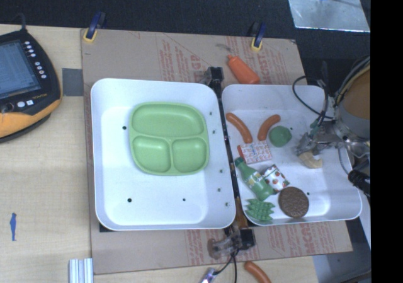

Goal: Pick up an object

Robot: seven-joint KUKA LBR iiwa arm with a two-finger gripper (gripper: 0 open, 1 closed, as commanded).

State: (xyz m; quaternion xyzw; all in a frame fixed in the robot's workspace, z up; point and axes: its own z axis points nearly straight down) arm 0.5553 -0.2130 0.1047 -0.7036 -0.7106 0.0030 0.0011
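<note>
The left bin (107, 149) is largely taken up by a green divided plate (169, 137), with bare floor left around it, widest below and on its left; the right bin (340, 203) is crowded along its left side by two sausages (239, 127), a green ball (280, 135), a card (254, 151), a bottle (250, 178) and a brown disc (293, 202); open floor is left at its lower right; cables are draped across its right rim
</note>
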